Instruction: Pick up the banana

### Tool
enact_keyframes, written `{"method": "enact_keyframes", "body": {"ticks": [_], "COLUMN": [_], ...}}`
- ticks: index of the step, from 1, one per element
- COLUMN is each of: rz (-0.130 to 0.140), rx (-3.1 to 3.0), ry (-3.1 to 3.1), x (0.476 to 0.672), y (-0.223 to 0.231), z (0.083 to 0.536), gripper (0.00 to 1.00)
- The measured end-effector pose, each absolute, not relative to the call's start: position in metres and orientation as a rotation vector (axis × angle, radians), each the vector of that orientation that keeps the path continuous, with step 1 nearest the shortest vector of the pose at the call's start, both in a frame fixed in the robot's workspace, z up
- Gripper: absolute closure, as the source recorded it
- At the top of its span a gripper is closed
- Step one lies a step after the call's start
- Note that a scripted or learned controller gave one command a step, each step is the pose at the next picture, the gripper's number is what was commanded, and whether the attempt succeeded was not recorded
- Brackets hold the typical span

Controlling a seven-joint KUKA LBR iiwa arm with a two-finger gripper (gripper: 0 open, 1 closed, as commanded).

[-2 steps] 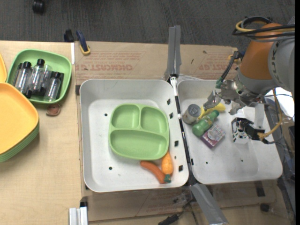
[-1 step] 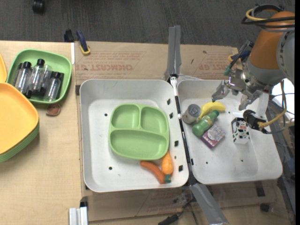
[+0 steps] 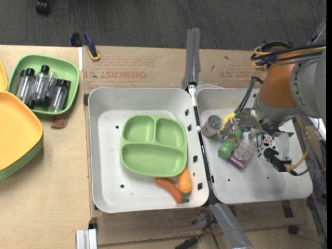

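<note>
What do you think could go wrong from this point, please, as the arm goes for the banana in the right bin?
1. The banana shows as just a yellow sliver under the gripper, so a grasp may slip off or miss.
2. It sits packed against a grey can, a green object and a purple packet; the fingers might catch one of those instead.
3. The cluster lies close to the right bin's left wall, which may hinder the approach.

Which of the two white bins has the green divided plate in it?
The left bin holds the green plate; the right bin has small clutter instead.
</note>
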State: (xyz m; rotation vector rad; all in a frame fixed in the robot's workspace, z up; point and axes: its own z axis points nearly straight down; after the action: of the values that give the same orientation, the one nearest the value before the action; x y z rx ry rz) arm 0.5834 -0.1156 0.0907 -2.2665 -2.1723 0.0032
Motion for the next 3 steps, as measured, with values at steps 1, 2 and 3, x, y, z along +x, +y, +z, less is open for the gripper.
{"method": "enact_keyframes", "body": {"ticks": [1,2,3], "rz": [0.002,0.001,0.003], "rx": [-2.268,-2.204,-2.457], "ry": [-2.172,-2.241,-1.956], "x": [0.615,0.642,0.606], "y": [-0.120,-0.134,-0.150], "z": [0.092,0.107,0.132], "gripper": [0.00,0.00,0.00]}}
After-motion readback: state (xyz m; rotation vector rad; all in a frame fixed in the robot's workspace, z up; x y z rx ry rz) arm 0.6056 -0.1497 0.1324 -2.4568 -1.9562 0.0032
